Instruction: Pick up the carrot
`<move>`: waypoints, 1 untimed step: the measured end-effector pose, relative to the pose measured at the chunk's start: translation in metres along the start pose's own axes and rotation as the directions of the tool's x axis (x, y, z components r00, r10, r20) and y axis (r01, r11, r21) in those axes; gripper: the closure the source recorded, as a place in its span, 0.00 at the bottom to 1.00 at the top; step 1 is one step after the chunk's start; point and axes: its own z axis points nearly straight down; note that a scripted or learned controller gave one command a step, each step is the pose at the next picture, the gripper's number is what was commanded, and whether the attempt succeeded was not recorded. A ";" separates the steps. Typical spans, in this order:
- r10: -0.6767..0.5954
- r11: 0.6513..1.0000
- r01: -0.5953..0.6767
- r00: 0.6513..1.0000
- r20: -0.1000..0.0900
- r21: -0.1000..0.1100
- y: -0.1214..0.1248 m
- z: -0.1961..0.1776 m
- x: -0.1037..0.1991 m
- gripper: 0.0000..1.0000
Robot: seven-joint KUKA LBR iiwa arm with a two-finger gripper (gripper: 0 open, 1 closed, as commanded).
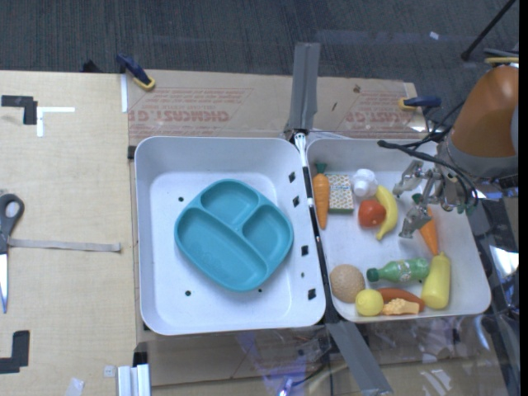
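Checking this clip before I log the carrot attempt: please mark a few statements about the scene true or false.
1. The blue plate lies in the left bin. True.
2. A carrot lies along the left wall of the right bin. True.
3. The green bottle stands upright. False: it lies on its side.
4. The gripper is over the left bin. False: it is over the right bin, just right of the banana.
5. The tomato sits on the blue plate. False: it is in the right bin, beside the banana.
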 end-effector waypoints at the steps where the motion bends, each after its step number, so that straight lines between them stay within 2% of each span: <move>1: 0.045 0.999 -0.045 0.999 -0.001 0.000 -0.028 0.000 0.057 0.00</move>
